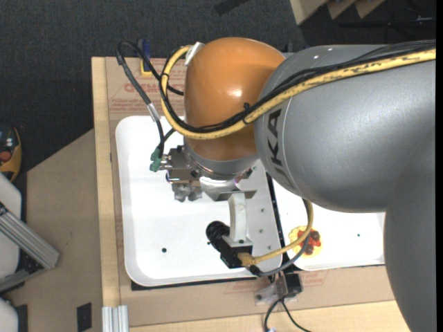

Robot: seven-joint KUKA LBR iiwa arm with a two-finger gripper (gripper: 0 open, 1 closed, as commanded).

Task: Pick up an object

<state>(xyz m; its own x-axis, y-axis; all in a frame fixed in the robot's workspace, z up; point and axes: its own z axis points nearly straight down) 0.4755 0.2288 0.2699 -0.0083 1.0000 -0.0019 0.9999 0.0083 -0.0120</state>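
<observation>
1. Object (315, 239): the one loose item I can make out is a small red-orange piece. It lies in the right bin (346, 251), near that bin's left edge and towards its near edge. A yellow cable (294, 243) loops just beside it and partly across it.

2. Position relative to my pincer (185, 184): the pincer hangs over the left bin (138, 206), towards that bin's far edge. The object is well apart from it, across the wall between the two bins. Nothing is seen held in the pincer.

3. Pincer state: I cannot tell whether it is apart or together, because the wrist covers it from above.

4. Orientation: the object is too small and too covered to give a long axis or a pointing direction.

5. Materials and shapes:
- Object: bright, rounded, apparently glossy.
- Both bins: smooth white, shallow, with rounded corners.
- Left bin floor: carries a dark speck (164, 249) near its near edge.
- Orange band (221, 88): a polished dome.
- Arm (346, 130): matt grey, cylindrical.
- Pincer body: bare metal, blocky, with a green connector (155, 162) on its left side.
- White bracket (239, 216) and black cylinder (221, 242): mounted below the wrist.
- Bench (104, 116): flat tan board.
</observation>
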